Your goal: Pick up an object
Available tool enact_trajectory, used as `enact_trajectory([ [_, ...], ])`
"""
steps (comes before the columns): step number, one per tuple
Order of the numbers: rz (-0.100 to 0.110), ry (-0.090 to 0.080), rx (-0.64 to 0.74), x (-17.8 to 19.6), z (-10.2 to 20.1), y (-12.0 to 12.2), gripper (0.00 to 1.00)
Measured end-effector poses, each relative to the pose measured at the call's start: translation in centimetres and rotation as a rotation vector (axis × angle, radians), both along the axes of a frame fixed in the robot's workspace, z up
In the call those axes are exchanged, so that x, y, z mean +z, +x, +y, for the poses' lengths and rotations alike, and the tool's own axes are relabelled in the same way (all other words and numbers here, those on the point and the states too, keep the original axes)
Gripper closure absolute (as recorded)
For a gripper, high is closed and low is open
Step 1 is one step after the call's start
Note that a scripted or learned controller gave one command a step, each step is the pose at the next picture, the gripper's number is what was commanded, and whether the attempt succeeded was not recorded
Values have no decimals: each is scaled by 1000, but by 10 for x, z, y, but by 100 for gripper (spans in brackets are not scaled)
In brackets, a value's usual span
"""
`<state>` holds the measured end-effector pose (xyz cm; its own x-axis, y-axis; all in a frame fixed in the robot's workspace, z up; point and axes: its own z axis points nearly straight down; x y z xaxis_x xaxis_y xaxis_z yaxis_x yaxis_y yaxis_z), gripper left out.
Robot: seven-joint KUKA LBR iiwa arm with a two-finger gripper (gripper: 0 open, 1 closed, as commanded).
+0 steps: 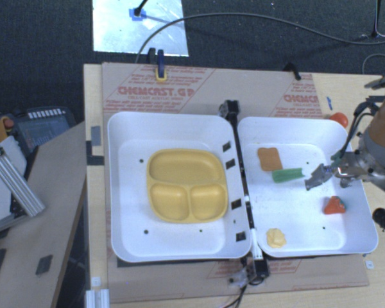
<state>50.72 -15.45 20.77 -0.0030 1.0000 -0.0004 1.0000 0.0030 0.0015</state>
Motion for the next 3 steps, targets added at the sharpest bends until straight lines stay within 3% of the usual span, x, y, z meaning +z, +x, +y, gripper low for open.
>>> enact_trajectory([
  [3,0,0,-1,-123,12,9,0],
])
